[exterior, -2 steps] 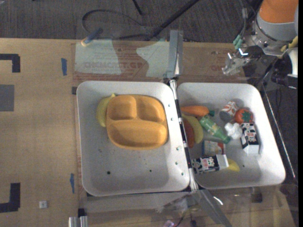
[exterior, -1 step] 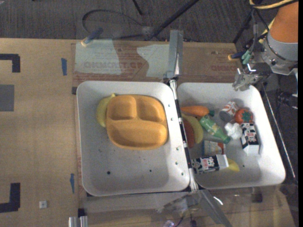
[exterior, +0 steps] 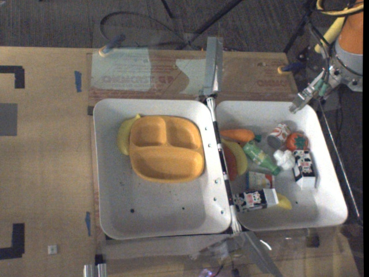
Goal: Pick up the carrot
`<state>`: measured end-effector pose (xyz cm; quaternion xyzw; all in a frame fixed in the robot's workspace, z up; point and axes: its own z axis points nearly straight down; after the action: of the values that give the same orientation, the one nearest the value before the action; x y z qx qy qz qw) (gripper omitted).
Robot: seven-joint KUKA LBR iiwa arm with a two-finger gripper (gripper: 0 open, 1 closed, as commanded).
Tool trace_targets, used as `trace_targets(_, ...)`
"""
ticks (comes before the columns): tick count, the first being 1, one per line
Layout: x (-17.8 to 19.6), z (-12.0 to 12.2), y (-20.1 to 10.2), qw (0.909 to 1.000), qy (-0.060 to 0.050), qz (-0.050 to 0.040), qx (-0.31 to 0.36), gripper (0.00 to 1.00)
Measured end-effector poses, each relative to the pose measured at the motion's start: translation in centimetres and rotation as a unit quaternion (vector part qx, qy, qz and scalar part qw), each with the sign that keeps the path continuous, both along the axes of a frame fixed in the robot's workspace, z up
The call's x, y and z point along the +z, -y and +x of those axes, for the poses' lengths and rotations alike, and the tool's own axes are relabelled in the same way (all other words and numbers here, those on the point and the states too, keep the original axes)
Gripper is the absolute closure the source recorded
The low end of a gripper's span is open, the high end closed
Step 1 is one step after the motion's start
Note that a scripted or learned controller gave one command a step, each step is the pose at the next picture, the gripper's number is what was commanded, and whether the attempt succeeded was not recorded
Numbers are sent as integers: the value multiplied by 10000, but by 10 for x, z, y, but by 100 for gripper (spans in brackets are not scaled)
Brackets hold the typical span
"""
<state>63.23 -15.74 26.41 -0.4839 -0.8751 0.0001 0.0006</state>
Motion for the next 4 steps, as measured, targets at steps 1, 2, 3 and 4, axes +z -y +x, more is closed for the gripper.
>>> trace_targets(1,2,-27,-1,9935,-4,-1,-1137,100)
trace_targets(2,-8,-27,11,9562,-3,-8,-2926,100)
trace_targets(3,6,-9,20,9525,21,-10,-3046,100)
trace_targets(4,-57,8,62,9335,-13,-8,-3586,100)
